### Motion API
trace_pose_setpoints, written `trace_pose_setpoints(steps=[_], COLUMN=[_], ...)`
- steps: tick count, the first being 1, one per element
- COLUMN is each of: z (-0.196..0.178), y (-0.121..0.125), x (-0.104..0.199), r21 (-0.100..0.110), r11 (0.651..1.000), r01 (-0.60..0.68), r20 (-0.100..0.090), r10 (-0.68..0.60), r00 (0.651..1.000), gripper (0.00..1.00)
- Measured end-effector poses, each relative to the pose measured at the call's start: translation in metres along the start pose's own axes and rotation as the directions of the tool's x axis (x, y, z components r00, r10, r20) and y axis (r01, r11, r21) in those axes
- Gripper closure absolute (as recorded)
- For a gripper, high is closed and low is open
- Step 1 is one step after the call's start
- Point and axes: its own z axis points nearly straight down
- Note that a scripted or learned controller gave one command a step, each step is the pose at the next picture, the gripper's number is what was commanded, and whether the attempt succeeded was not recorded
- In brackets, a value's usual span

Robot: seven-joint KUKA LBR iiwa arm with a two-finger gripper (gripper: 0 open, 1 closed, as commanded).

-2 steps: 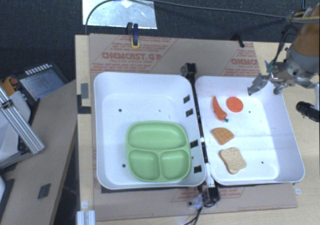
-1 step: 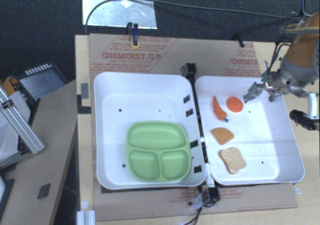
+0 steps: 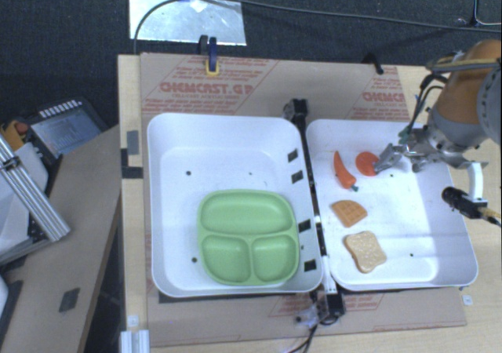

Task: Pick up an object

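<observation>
We note a single fixed camera, mounted above the table (image 3: pixel 259 81) and looking down at a slant. It stands far enough back to take in both white bins whole: the left bin (image 3: pixel 169 187) and the right bin (image 3: pixel 439 242) lie side by side across the middle of the frame. Dark floor shows beyond the table's far edge, at the top. The arm (image 3: pixel 471 92) enters from the right edge.

The gripper (image 3: pixel 390 160) hangs in the right bin (image 3: pixel 439 265), with the tomato (image 3: pixel 366 161) just left of it and the carrot (image 3: pixel 343 170) further left. The cracker (image 3: pixel 348 212) and toast (image 3: pixel 365 251) lie nearer the camera. The tray (image 3: pixel 248 235) sits in the left bin (image 3: pixel 180 155), well apart.
</observation>
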Motion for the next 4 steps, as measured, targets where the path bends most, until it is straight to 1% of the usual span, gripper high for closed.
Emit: trace_pose_setpoints(steps=[1,2,3,4], z=[0.017,0.003,-0.052,-0.097], y=[0.001,0.004,-0.002,0.002], x=[0.000,0.000,0.008,0.012], r21=[-0.002,-0.010,-0.004,-0.006], r11=[1.000,1.000,1.000,1.000], r01=[0.002,0.004,0.002,0.004], r20=[0.001,0.001,0.000,0.001], r10=[-0.002,-0.004,-0.002,-0.004], r00=[1.000,1.000,1.000,1.000], gripper=[0.00,1.00,1.00,1.00])
